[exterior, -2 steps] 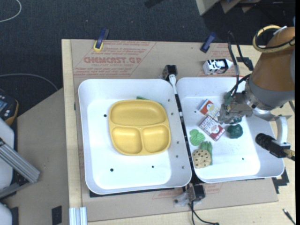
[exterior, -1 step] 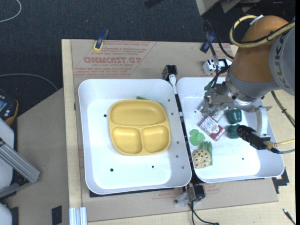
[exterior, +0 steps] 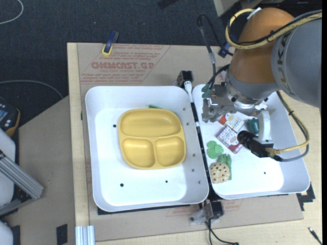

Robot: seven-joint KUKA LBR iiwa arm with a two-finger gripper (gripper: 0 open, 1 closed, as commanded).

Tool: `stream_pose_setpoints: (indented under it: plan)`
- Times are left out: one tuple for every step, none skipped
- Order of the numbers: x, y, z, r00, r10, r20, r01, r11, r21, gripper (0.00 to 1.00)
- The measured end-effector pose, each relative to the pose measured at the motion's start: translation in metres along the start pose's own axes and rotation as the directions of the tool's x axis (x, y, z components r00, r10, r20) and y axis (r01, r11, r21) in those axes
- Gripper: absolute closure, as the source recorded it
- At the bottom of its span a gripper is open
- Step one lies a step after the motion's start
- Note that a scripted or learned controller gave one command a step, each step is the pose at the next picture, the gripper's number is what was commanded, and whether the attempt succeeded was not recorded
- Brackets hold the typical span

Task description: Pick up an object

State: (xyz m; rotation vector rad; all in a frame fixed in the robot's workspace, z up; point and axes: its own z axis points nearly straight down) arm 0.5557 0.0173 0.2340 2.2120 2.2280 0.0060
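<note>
The end effector [exterior: 217,108] hangs low over the far left part of the right bin [exterior: 286,180], close to the wall shared with the left bin [exterior: 97,137]; whether it is apart or together I cannot tell, as the arm's wrist covers it from above. Just beside it lie a small red and white packet [exterior: 230,136], a green leafy piece [exterior: 214,149] and a speckled cookie-like object [exterior: 220,171], while a yellow divided tray [exterior: 152,138] sits in the left bin on the bench [exterior: 76,86].

Yellow tray [exterior: 152,138], white bins [exterior: 102,152], speckled tan cookie [exterior: 220,172]
</note>
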Motion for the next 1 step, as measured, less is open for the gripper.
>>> stream_pose_setpoints:
  plan:
    - [0.0389,0.0027,-0.0002,1.0,0.003,0.001,-0.003,1.0,0.001,1.0]
